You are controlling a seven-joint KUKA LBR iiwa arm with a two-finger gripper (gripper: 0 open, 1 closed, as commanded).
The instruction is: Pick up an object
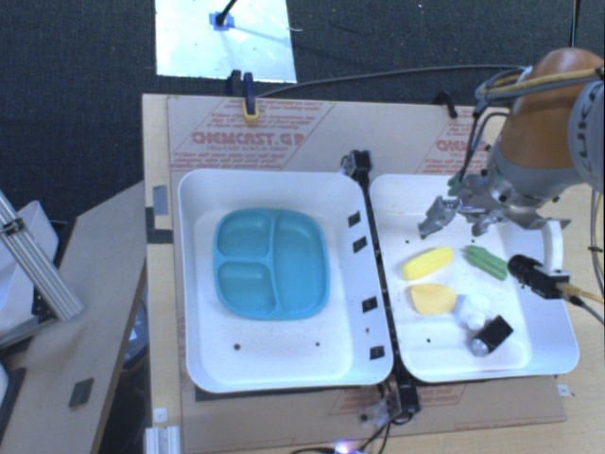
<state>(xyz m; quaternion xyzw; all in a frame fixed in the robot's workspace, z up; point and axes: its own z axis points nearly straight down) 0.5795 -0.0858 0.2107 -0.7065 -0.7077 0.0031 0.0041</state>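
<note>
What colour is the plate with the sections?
Light blue. The plate shows clearly in the camera view, in the left bin.

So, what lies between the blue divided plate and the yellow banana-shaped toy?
In the camera view, between the blue divided plate and the yellow banana-shaped toy runs the black-clipped seam where the two white bins meet, plus bare bin floor.

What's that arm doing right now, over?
Tool open, holding nothing, above right bin. Yellow banana-shaped piece just below it, untouched. Green piece and yellow-orange piece close beside.
</note>
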